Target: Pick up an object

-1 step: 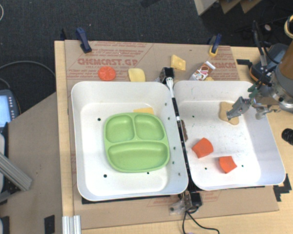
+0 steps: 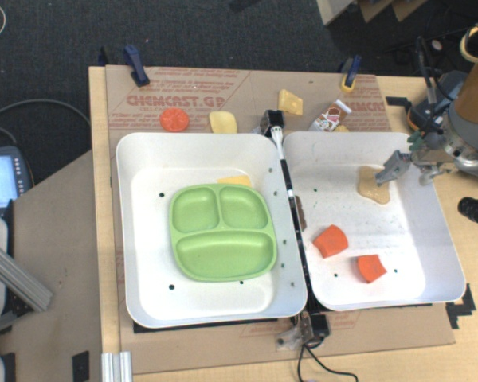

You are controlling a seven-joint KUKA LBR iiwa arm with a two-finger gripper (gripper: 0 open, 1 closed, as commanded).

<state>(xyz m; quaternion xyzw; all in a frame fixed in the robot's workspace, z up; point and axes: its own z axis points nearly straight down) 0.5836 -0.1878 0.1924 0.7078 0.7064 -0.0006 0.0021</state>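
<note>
In the right bin [image 2: 430, 245] lie a tan flat piece [image 2: 373, 186] near the back, an orange block [image 2: 331, 241] in the middle and a smaller orange block [image 2: 370, 268] toward the front. My gripper [image 2: 409, 169] hangs over the bin's back right, just right of the tan piece. It is open, its fingers spread with nothing between them. The left finger [image 2: 392, 167] is above the tan piece's right end.
The left bin [image 2: 135, 213] holds a green divided plate [image 2: 221, 231] with a yellow piece [image 2: 234, 181] peeking out behind it. Behind the bins on the board lie a red disc [image 2: 174, 119], two yellow pieces [image 2: 222, 122] [image 2: 290, 101] and a small packet [image 2: 329, 118].
</note>
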